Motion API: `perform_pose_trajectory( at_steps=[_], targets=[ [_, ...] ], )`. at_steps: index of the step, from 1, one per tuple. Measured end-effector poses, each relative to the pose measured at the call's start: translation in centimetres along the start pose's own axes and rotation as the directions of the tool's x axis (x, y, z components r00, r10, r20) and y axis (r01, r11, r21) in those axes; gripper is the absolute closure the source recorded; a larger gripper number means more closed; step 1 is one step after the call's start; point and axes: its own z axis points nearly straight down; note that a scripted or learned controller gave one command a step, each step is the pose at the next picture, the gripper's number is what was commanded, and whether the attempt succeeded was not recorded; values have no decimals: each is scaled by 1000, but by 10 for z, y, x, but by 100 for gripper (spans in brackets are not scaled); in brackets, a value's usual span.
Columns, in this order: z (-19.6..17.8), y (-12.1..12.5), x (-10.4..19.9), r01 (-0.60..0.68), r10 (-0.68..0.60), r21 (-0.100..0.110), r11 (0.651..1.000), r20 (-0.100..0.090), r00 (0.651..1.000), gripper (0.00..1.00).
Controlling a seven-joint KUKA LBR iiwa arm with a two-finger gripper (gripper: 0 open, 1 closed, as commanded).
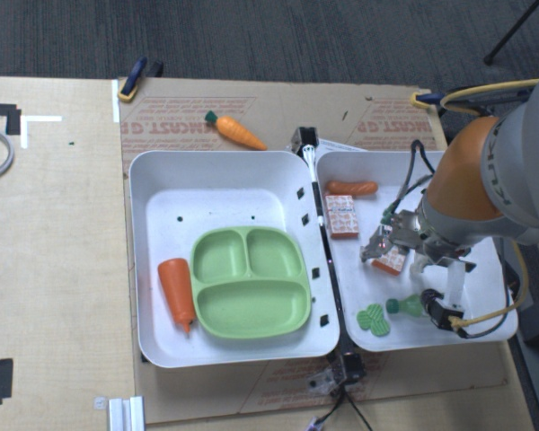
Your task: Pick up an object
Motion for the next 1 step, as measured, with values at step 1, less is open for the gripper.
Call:
perform_pose_trajectory(
  at_steps=[1],
  targets=[
    [-10, 1, 0, -3, 3, -1, 1000, 0, 1000, 100]
  ],
)
